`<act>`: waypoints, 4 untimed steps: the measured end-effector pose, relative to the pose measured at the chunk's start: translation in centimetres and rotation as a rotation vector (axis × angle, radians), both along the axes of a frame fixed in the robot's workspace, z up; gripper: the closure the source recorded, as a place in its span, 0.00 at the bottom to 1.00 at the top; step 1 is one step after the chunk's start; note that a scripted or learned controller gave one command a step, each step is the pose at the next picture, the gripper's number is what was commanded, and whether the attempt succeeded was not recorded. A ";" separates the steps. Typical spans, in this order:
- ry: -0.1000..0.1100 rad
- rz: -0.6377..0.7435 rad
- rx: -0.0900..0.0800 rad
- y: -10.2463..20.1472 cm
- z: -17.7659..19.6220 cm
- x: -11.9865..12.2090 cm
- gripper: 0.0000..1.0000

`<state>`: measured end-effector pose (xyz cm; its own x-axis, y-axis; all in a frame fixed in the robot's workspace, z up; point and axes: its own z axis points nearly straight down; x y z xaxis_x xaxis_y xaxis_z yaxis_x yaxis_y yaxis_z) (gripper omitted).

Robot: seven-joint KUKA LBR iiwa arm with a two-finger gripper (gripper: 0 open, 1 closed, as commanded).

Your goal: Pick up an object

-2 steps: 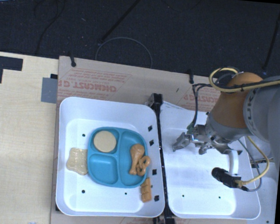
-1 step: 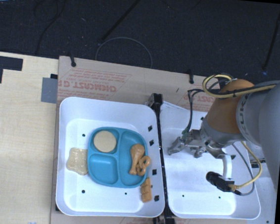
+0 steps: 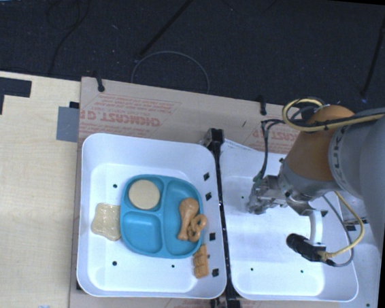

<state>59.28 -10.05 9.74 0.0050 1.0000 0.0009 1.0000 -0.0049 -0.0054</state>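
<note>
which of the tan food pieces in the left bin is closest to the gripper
The pretzel-shaped piece in the right compartment of the blue tray. It lies farthest toward the gripper; the round piece and the pale piece outside the tray lie farther left.

You have crowded left bin: blue tray fills middle. Round biscuit and pretzel piece sit on tray; pale piece touches tray's left edge; small brown piece sits just beside tray's lower right corner. Divider runs right of tray. Beyond divider, arm and black cable block right bin; its front floor lies open.
</note>
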 end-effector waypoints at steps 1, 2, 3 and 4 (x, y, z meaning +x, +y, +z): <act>-0.008 0.004 -0.001 -0.1 6.4 0.0 1.00; -0.008 0.005 -0.001 -0.2 11.0 0.1 1.00; -0.003 0.008 0.001 4.8 12.0 -0.3 1.00; -0.004 0.010 0.001 10.4 12.7 1.0 1.00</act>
